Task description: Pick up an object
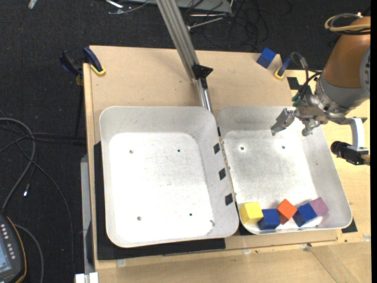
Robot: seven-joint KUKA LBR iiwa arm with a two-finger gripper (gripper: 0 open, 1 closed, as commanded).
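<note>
While my claw [297,122] hangs spread wide with nothing in it over the right bin's [330,170] far side, I see the blocks well apart from it. Yellow block [251,211], orange block [287,209] and the others crowd the near wall.

Beneath me the right bin's [277,164] floor lies bare; five blocks [284,212] crowd its near wall, touching one another.

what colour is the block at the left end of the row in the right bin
Yellow: the leftmost block in the camera view.
</note>
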